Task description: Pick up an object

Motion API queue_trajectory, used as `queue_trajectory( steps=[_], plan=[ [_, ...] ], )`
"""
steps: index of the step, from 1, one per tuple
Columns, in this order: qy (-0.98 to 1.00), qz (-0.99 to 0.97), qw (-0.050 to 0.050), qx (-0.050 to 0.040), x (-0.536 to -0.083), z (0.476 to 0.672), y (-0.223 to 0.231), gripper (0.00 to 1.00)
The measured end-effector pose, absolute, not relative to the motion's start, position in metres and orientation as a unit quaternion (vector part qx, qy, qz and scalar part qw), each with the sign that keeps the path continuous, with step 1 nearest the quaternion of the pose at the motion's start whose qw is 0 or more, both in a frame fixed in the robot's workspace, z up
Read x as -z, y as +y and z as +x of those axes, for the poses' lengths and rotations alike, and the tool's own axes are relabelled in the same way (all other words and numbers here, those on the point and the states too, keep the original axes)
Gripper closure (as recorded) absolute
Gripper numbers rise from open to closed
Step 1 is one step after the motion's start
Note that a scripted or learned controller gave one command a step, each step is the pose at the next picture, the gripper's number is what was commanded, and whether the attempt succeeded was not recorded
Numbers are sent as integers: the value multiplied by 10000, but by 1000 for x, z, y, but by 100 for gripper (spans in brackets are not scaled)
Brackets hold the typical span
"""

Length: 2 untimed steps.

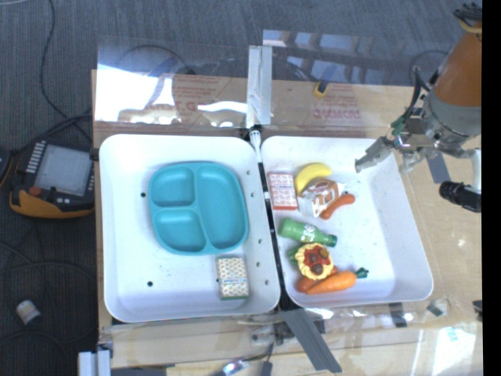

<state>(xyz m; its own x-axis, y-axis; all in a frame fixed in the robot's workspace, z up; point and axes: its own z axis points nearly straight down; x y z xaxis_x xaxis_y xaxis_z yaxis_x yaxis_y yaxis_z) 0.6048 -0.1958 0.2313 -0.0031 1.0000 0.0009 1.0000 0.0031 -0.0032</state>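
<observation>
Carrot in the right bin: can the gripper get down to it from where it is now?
Probably yes. The carrot lies uncovered near the right bin's front wall, with bare floor on its right. The gripper hovers over the far right corner; the toy pizza crowds the carrot's left.

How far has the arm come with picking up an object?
Nothing looks picked yet. The grey two-finger gripper hangs over the right white bin's upper edge, apart from the items. The orange plastic carrot and green bottle lie untouched. Reaching, grasping and lifting remain.
</observation>
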Motion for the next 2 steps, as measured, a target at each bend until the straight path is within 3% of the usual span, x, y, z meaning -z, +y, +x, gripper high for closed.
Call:
queue_trajectory(
  steps=[1,2],
  plan=[
    [-8606,-5092,11,-1,-149,637,-133,0],
    [-8630,-5052,2,1,-236,638,-129,0]
  ],
)
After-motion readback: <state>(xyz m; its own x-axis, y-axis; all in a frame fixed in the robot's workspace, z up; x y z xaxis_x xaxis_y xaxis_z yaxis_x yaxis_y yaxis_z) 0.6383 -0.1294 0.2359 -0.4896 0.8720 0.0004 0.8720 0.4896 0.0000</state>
